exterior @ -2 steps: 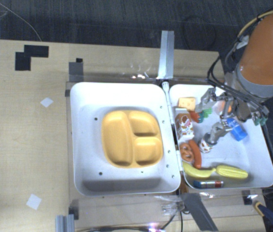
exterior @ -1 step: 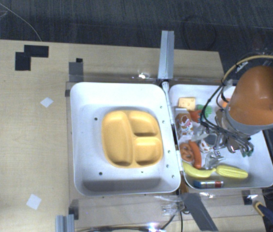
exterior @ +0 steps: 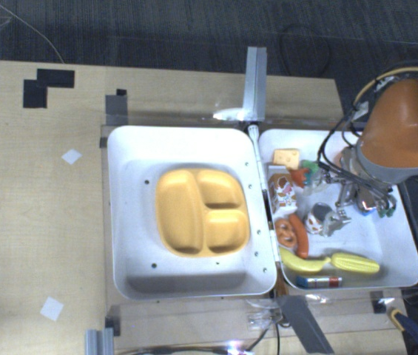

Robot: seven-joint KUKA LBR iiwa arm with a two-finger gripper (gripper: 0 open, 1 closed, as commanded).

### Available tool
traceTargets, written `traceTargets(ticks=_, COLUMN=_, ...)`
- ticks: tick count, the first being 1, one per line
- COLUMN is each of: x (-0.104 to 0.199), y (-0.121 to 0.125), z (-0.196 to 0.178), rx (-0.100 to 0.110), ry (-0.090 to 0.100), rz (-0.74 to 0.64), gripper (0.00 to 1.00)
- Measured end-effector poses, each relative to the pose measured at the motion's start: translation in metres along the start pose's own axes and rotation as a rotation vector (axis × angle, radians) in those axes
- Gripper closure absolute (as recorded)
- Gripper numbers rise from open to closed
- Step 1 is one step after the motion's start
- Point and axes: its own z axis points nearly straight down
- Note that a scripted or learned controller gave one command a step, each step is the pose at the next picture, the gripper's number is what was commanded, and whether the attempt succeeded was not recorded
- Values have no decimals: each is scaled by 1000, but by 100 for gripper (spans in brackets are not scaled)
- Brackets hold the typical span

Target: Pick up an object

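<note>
My gripper hangs low inside the right bin, below the arm's orange band. Just to its left lies a small grey and black object, very close to the gripper; whether they touch is unclear. Around it lie toy foods: a pretzel, a red sausage, a yellow banana, a corn cob, a red and white item, a tan cracker and a green piece.
The left bin holds a yellow divided plate. A dark, red-tipped tube lies along the right bin's front wall. A metal post stands behind the two bins. Cables loop beside the wrist.
</note>
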Motion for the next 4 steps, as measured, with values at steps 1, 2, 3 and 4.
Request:
traceTargets(ticks=1, x=-37, y=-13, z=37, rx=3, ry=-8, rz=-36, gripper=0)
traceTargets(ticks=2, x=-32, y=6, z=50, rx=0, ry=-7, rz=413, gripper=0)
traceTargets(ticks=3, x=-61, y=-25, z=52, rx=0, ry=-2, rz=654, gripper=0)
traceTargets(ticks=4, x=-100, y=-33, z=52, rx=0, ry=15, rz=766, gripper=0)
